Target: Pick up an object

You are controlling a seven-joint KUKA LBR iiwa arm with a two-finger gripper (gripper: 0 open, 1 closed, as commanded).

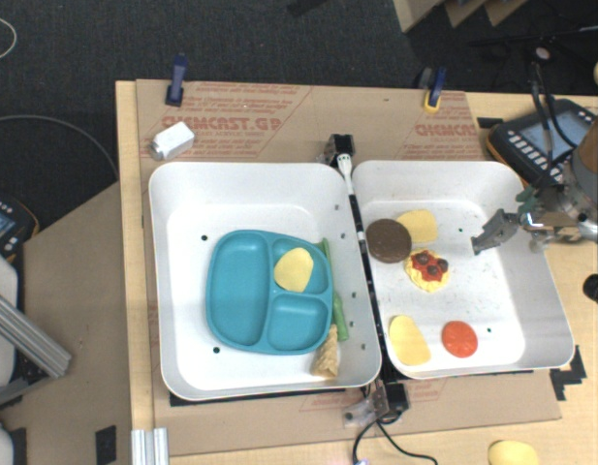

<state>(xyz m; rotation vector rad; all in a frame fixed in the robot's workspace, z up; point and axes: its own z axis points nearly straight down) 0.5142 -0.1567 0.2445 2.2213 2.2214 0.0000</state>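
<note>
Toy food pieces lie in the right bin point(531, 289), none of them singled out by the gripper point(494, 231), which hangs over the bin's upper right part, apart from all of them. Its dark fingers point left toward the bin's middle; whether they are spread or closed cannot be told, and nothing shows between them. Nearest to it is a small pizza-like piece point(427, 270), yellow with red and dark toppings, roughly round with no clear long axis. Just up and left of that sits a brown disc point(387, 239), overlapping a pale yellow piece point(420, 226) behind it. Toward the near edge lie a yellow oval point(408, 341), its long axis running roughly front to back, and beside it a round orange-red slice point(459, 338). The bin's right half, under and below the gripper, is bare white floor. The brown disc lies near the dividing wall between the bins.

In the left bin point(177, 260) a teal divided plate point(265, 291) holds a yellow piece point(294, 270) in its upper right compartment; a green stick point(333, 294) runs along the plate's right edge, and a tan piece point(327, 356) lies at its lower right corner.
</note>
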